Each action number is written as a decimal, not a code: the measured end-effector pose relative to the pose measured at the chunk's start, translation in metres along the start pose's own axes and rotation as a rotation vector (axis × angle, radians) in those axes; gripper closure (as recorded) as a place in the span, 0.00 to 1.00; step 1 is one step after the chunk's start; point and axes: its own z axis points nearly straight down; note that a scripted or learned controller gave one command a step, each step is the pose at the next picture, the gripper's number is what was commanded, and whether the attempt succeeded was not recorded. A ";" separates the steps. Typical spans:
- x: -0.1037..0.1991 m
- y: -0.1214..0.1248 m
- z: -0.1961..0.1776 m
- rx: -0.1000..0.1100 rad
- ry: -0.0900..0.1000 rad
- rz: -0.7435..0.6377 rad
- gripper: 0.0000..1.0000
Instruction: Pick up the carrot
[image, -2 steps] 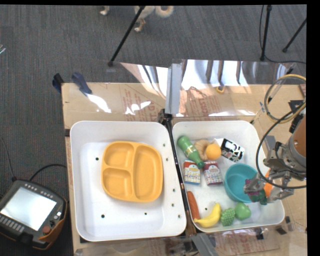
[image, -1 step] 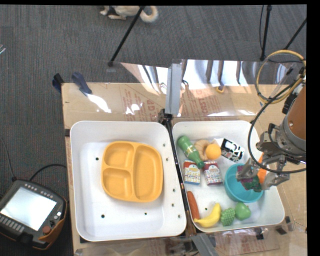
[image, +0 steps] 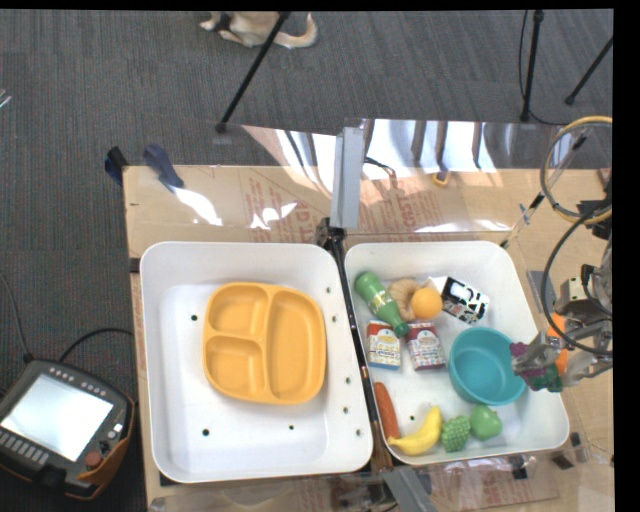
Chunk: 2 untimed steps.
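A: Start big. Where does everything sit?

B: Two white bins side by side. The left bin (image: 170, 300) bears a yellow divided plate (image: 265, 342). The right bin (image: 500, 262) is crowded: a teal bowl (image: 482, 365), a green bottle (image: 380, 300), two small cartons (image: 405, 345), a banana (image: 422, 431).

A: And the carrot?

B: The carrot (image: 386, 410) lies along the right bin's left wall, near the front, just beside the banana.

A: The gripper?

B: The gripper (image: 546, 375) hovers at the bin's right edge, beside the bowl, well apart from the carrot. I cannot tell whether it is released or clenched.

A: So how to approach?

B: I'd cross over the bowl, come down straight, and straddle the carrot's width, minding the wall and banana.
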 end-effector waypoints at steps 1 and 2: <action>-0.034 0.011 0.003 -0.001 0.000 0.075 1.00; -0.009 0.000 0.037 -0.004 0.000 -0.272 1.00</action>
